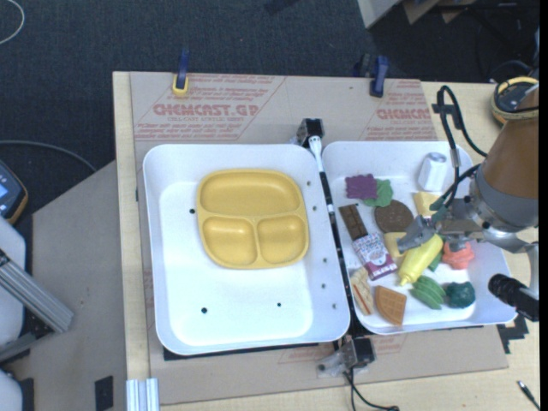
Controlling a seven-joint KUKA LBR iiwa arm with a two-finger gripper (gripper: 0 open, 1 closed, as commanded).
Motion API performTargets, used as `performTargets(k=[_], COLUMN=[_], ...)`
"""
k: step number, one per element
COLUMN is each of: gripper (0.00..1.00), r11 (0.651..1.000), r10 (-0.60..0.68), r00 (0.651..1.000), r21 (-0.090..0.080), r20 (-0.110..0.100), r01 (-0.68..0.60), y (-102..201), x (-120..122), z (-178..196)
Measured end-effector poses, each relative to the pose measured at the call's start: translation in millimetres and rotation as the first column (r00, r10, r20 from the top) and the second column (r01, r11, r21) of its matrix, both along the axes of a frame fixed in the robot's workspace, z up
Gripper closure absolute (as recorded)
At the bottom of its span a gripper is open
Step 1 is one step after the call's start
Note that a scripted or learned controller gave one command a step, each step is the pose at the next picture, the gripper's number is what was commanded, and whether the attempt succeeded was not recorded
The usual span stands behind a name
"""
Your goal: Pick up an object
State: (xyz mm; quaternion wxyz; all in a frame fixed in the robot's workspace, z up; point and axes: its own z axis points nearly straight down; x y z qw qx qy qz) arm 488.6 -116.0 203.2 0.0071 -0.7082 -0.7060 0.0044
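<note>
My gripper [431, 229] hangs low over the right bin [336, 157], near its right side, at the end of the grey arm with the orange band. Directly under it and to its lower left lies a yellow bottle-shaped toy [419, 262], slanted, its upper end touching or nearly touching the gripper. A brown round piece [393, 217] sits just left of the gripper, and a red-orange toy [458, 256] just right of the yellow one. Whether anything is held is hidden by the wrist.
The right bin also holds purple grapes [360, 186], a brown bar [352, 220], a white can [433, 171], a red-and-white packet [370, 251], green toys [428, 293] and a toast piece [390, 304]. The left bin [171, 255] holds a yellow divided plate [253, 217].
</note>
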Motion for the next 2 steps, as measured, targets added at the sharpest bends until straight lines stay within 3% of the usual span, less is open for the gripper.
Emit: performTargets(k=[1, 2], gripper=[0.00, 0.00], r11=[1.000, 1.000], r10=[0.003, 0.003], r00=[1.000, 1.000], r21=[-0.002, 0.000], r20=[0.012, 0.006], r01=[-0.003, -0.003], y=[0, 0], x=[3, 8], z=[5, -57])
